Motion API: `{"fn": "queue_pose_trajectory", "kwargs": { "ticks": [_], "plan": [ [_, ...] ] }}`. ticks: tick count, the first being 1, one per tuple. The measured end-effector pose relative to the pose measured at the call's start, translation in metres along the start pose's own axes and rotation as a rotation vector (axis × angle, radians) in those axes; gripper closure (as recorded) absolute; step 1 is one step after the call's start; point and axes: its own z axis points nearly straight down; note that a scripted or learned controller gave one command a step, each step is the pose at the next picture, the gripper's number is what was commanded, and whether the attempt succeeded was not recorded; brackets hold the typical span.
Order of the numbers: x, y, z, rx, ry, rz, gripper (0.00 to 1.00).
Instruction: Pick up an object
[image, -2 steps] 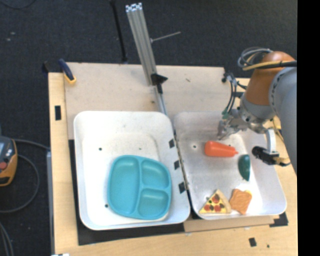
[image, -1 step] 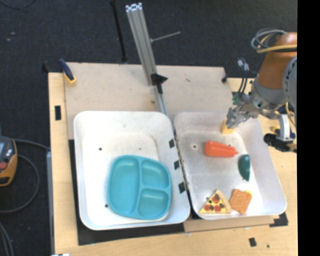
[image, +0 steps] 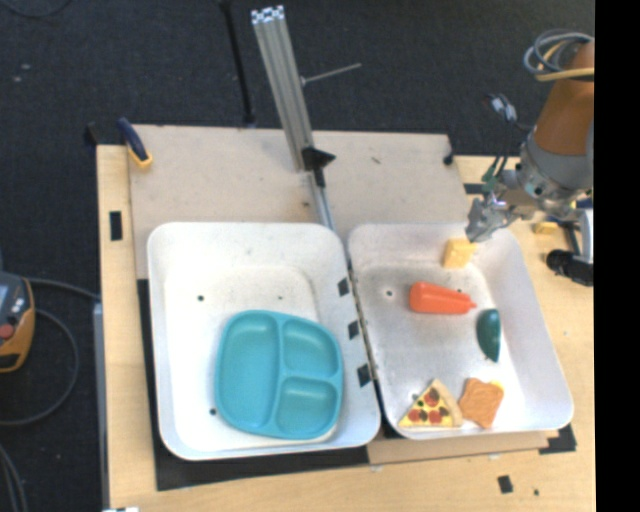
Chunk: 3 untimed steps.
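**Robot arm poised over a yellow block at the far edge of the right-hand bin**

Two shallow white plastic bins sit side by side on a pale wooden bench. The left bin holds one turquoise plastic plate with three compartments, lying in its near half. The right bin holds five small toy foods. One orange plastic carrot lies near the middle. One triangular pizza slice with red and yellow toppings rests against the near wall, and just beside it, to the right, is one orange-brown square cracker-like piece. One dark green oval piece lies between the carrot and the cracker. One small pale yellow block sits at the far edge.

The grey arm with its orange band reaches in from the right. Its two-finger gripper hangs at the yellow block's upper right, very near it. How far apart the jaws stand cannot be made out, and nothing is seen held.

The task appears to be in its approach step, nothing lifted yet. The next move likely calls for centring over the block, descending and closing.
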Motion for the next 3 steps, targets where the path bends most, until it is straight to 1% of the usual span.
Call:
{"fn": "queue_pose_trajectory", "kwargs": {
  "ticks": [1,2,3],
  "plan": [
    [-0.007,-0.001,-0.048,0.000,0.000,0.004,1.00],
    [0.041,-0.015,-0.035,0.007,0.002,0.001,1.00],
    [0.091,-0.027,-0.039,0.006,0.003,0.000,1.00]
  ]
}}
